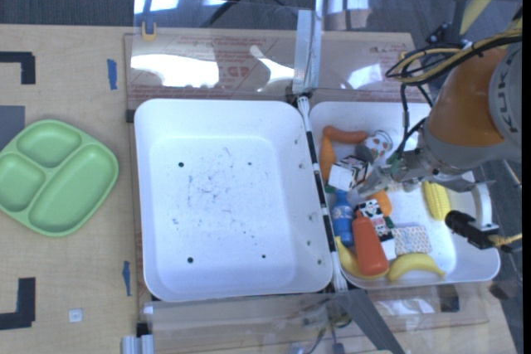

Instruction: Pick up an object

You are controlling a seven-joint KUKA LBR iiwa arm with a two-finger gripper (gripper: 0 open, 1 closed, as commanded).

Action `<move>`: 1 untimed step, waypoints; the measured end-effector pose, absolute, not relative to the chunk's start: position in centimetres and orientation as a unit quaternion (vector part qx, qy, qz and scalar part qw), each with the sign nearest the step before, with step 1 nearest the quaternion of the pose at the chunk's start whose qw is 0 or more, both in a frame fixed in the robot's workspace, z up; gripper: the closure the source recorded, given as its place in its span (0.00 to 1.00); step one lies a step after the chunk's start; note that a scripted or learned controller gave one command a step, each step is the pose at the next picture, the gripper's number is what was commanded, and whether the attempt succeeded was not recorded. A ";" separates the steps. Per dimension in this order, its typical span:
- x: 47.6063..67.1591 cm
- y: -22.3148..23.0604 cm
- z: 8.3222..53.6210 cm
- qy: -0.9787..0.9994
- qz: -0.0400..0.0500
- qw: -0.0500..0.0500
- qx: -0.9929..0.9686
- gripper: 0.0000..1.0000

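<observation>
camera view puts my gripper (383, 176) low in the right bin (481, 261); i can't tell its jaw state. orange bottle (369, 244) sits just below, corn cob (436, 200) to the right.

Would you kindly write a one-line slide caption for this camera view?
KUKA arm reaching into the cluttered right bin, beside the left bin and green divided plate.
</observation>
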State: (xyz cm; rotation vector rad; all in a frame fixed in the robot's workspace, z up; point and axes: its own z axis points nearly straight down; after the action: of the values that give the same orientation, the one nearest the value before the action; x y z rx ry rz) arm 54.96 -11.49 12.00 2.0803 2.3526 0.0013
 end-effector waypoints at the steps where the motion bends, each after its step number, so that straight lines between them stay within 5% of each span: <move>1: 57.6 -12.0 9.2 0.745 0.002 0.007 0.667 0.00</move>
State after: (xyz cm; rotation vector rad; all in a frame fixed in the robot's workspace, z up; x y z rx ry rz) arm 57.59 -11.99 9.19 2.0871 2.3302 0.0077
